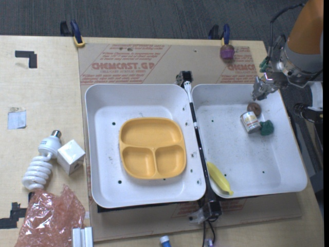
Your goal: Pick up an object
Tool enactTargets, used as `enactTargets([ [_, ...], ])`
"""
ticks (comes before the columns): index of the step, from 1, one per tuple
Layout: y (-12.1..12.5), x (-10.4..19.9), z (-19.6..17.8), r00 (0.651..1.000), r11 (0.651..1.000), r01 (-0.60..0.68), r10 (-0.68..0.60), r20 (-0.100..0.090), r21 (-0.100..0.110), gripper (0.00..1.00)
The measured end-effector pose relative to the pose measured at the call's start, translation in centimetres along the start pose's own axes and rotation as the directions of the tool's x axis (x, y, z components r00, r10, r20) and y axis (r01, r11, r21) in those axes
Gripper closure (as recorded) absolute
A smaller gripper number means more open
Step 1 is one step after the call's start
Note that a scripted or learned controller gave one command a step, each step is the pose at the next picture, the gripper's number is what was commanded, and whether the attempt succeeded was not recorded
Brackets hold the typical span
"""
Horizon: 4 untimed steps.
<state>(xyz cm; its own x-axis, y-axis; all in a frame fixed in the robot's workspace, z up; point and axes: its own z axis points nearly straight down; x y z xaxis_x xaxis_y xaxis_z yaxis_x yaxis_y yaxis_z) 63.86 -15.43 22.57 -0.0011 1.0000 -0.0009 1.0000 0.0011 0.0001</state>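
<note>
Nearest, at the front lip of the right bin (288, 181), a yellow banana (219, 178) lies flat against the corner; likely a light, smooth plastic toy, curved, best taken across its middle, though the bin wall crowds one side. Farther in, a small can (250, 121) lies tilted on the bin floor, touching a green block (266, 128) on its right and a brown round piece (253, 107) just behind. Can probably rigid, light, slick-sided and apt to roll; grip across its body, square to its axis. Left bin (97, 138) holds a yellow divided plate (152, 147), stiff, too broad except at the rim. Farthest back, the end effector (259, 90) hangs over the right bin's rear rim, near the brown piece; cannot tell whether it is parted or closed, and nothing visible in it.
</note>
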Motion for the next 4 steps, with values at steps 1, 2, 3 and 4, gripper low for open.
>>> enactTargets([
  [1, -0.3, -3.4, 11.0, 1.0, 1.0, 0.001, -0.001, 0.001, -0.002, 0.0],
  [2, -9.0, -5.5, 13.3, 1.0, 1.0, -0.002, 0.002, 0.0, 0.0, 0.0],
  [3, -8.9, -5.5, 12.3, 1.0, 1.0, -0.003, 0.003, 0.001, -0.003, 1.0],
  [4, -12.8, -1.9, 3.0, 1.0, 1.0, -0.001, 0.001, 0.0, -0.002, 1.0],
])
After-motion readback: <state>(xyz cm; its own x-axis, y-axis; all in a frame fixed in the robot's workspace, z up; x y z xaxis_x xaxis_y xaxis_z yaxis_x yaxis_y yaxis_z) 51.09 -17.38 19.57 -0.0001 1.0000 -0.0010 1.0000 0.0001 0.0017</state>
